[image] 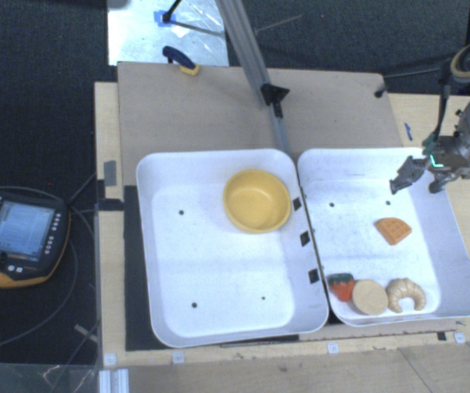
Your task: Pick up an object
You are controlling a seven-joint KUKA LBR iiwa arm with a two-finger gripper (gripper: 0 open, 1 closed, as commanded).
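In the right bin [358,170] lie an orange wedge-shaped piece [393,231], a round tan disc [369,297], a croissant [407,294] and a red-and-green item [341,286] along the near edge. A yellow bowl [256,201] sits in the left bin [186,301] near its far right corner. My gripper [418,177] hangs over the far right part of the right bin, above and behind the orange wedge. Its two dark fingers are spread apart with nothing between them.
A slanted metal pole [247,43] with a black clamp crosses the board behind the bins. A teach pendant [15,237] lies on the floor at the left. A blue and yellow clip [179,58] rests at the board's far edge.
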